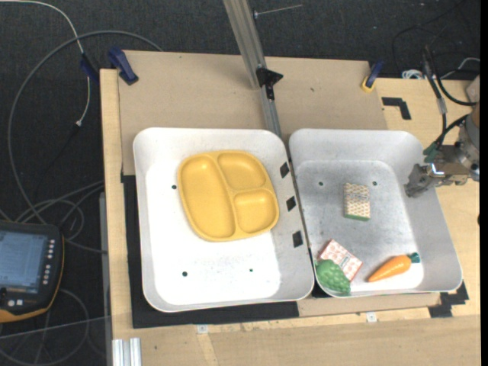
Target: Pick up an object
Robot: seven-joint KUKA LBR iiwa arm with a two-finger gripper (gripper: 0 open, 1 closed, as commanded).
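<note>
The right bin [427,227] holds a beige-and-green sponge block [357,201] near its middle. Along its front edge lie a red-and-white patterned packet [340,257], a green leafy toy [332,277] and an orange carrot [392,268]. My gripper [421,181] hangs at the bin's right rim, level with the sponge and well to its right, with nothing seen between its fingers.
The left bin [156,204] bears a yellow three-compartment plate [227,194]. A metal post [248,33] slants up from the back between the bins. Blue clamps [122,65] sit at the bench's back corners. Cables and a tablet [27,265] lie off the bench at left.
</note>
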